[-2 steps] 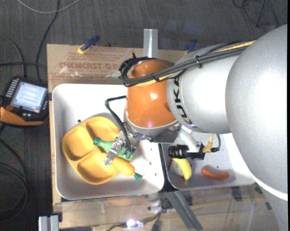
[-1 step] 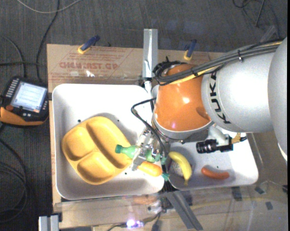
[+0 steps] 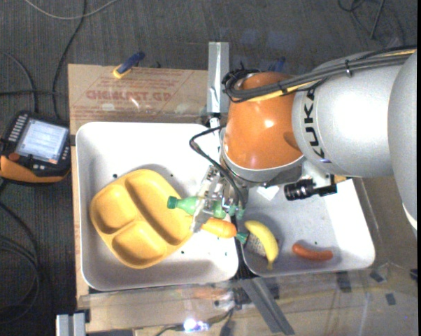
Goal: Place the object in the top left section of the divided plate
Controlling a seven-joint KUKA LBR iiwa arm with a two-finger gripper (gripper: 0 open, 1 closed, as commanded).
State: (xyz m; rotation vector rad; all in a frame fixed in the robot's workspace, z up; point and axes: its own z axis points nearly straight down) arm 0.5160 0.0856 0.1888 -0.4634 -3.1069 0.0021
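Dark carpet with loose cables surrounds the bench, and a teach pendant (image 3: pixel 30 149) lies on the floor at far left. In the left bin (image 3: pixel 112 135) sits the yellow divided plate (image 3: pixel 137 217), turned at a slant, with bare white floor around it toward the bin's upper and left walls. At the plate's right edge lies a green bottle (image 3: pixel 184 203) — slim, glossy, its cap pointing left over the rim. The gripper (image 3: pixel 212 205) sits at the bottle's right end; whether it grips, I cannot tell. Just beneath lies a carrot (image 3: pixel 220 228). The right bin (image 3: pixel 361 247) holds a banana (image 3: pixel 262 239) and a sausage (image 3: pixel 312 253) — well apart.
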